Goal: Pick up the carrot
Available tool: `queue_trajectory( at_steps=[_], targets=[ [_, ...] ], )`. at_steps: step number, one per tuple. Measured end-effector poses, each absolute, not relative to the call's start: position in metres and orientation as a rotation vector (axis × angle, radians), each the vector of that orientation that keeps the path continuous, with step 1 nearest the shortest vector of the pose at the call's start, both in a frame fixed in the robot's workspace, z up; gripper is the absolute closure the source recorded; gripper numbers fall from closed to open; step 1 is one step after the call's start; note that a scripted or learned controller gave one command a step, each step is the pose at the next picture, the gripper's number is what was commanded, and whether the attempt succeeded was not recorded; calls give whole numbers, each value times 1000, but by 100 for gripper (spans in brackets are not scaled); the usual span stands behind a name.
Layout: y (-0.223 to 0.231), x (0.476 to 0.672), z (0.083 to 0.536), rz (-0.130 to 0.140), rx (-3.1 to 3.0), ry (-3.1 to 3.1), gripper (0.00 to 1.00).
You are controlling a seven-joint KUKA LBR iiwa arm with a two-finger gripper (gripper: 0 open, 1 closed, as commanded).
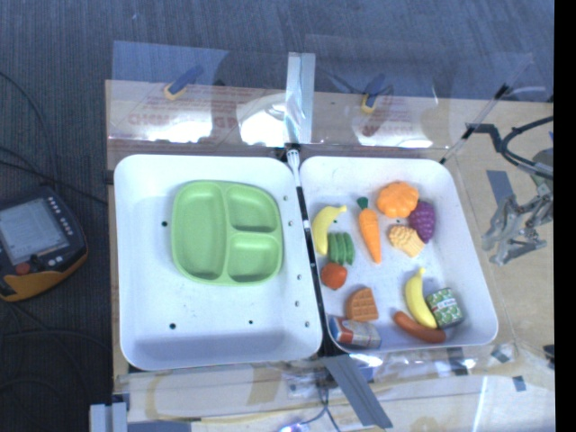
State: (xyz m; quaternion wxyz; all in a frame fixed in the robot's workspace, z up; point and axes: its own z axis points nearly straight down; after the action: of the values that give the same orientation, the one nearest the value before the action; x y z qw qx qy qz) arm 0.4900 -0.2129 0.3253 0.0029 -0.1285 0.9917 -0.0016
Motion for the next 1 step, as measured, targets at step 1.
queue_trajectory(
  at_steps=[1],
  targets=[
    [-223,495,352,-4,-567,3086,100]
  ],
)
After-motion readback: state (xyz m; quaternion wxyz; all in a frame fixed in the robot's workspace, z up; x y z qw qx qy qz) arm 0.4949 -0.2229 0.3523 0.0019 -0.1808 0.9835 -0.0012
